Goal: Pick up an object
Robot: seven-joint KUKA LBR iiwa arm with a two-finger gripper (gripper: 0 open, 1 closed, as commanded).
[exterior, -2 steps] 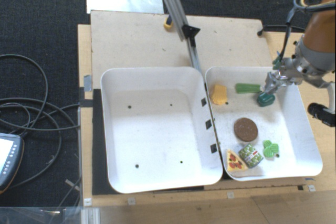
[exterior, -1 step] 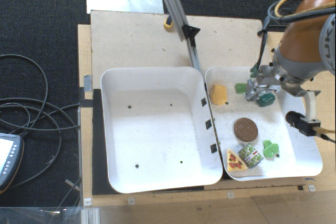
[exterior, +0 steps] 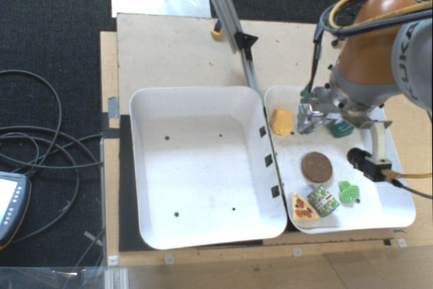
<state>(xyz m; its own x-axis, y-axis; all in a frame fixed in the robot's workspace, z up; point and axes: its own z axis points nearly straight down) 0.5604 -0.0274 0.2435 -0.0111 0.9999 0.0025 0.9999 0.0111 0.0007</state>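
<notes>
My gripper (exterior: pixel 306 120) hangs over the back of the right bin (exterior: pixel 399 208), just right of a yellow-orange block (exterior: pixel 282 122). I see nothing held between its metal fingers. A teal object (exterior: pixel 342 127) lies partly under the wrist. Nearer the front lie a brown round disc (exterior: pixel 316 166), a green leafy piece (exterior: pixel 349 193), a green and red packet (exterior: pixel 324 202) and a yellow and red wedge (exterior: pixel 304 208).
The left bin (exterior: pixel 145 145) sits beside the right one, sharing a raised rim (exterior: pixel 269 159). A slanted metal pole (exterior: pixel 230 10) crosses the bench at the back. Cables and a tablet (exterior: pixel 10 199) lie on the floor at left.
</notes>
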